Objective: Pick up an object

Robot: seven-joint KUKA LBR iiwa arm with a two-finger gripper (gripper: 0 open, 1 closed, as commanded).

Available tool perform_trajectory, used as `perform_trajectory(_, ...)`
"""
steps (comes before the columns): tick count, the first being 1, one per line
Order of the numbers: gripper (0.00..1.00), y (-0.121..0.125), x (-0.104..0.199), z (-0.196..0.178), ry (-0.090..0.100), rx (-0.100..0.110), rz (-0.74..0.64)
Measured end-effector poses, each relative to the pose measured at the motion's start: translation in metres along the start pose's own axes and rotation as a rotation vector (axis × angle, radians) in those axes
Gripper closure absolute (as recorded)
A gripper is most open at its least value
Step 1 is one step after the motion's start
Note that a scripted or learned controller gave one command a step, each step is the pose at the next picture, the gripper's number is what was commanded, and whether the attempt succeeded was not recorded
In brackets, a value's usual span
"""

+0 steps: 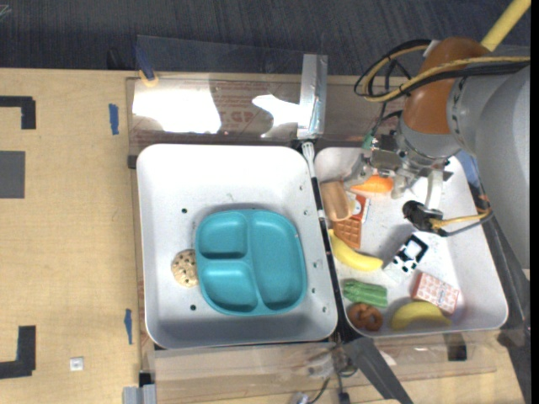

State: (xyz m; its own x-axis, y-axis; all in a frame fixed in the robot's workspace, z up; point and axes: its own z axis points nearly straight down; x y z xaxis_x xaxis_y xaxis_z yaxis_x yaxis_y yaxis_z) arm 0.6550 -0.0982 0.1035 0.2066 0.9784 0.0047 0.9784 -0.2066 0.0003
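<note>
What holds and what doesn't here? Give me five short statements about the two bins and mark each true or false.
1. The teal divided plate lies in the left bin. True.
2. A cookie sits inside one of the plate's compartments. False: it lies on the bin floor, against the plate's left side.
3. The hand is over the back part of the right bin. True.
4. The banana lies in the left bin. False: it is in the right bin, near the wall between the two bins.
5. A pink patterned box lies in the right bin near its front right corner. True.
</note>
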Motion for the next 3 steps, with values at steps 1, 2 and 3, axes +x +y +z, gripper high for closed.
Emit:
perform_trajectory(1, 0.00, 0.018, -0.022, 0.016, -0.004, -0.002, -0.021)
perform_trajectory(2, 0.00, 0.009, 0.005, -0.015, -0.004, -0.004, -0.052)
perform_trajectory(3, 0.00, 0.014, -0.020, 0.019, -0.005, 0.009, -0.147)
